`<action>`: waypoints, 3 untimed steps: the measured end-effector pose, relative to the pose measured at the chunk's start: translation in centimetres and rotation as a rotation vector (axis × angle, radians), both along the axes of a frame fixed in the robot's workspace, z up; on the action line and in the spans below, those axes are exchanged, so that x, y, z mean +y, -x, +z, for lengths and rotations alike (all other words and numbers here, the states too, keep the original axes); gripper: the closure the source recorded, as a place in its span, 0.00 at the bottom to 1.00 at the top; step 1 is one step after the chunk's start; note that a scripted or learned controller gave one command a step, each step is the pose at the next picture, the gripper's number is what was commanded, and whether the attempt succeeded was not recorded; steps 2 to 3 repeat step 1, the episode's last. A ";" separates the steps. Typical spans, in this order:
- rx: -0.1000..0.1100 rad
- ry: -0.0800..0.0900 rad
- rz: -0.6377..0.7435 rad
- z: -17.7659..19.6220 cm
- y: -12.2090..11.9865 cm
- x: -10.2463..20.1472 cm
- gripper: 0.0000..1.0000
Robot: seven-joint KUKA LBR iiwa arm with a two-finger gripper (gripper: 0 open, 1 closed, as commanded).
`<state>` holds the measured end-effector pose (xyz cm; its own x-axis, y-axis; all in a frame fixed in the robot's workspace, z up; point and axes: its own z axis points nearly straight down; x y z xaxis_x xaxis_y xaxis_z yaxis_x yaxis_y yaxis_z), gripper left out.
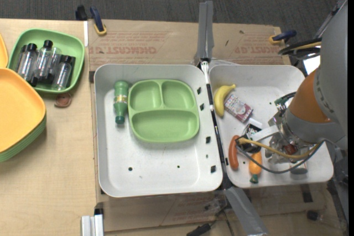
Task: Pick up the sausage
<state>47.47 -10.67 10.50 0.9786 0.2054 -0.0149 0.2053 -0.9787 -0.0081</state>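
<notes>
While I look down from my camera, the nearest things sit in the right bin [310, 177]: the red sausage [233, 152] lies by its left wall, with a small carrot [254, 164] just beside it. My gripper [283, 147] hangs low over that bin, tangled in cables, and I cannot tell its state. Farther back there are a banana [222, 98] and a pink packet [238, 107]. Next door, the left bin [160, 174] holds a green divided plate [164, 110] and a green bottle [120, 101]. Farthest back, brown cardboard [149, 47] shows upside-down writing I cannot read.
</notes>
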 end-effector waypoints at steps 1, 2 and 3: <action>-0.010 0.000 0.212 -1.5 -0.1 -1.3 1.00; -0.010 0.000 0.212 -1.5 -0.1 -1.3 1.00; -0.010 0.000 0.212 -1.5 -0.1 -1.3 1.00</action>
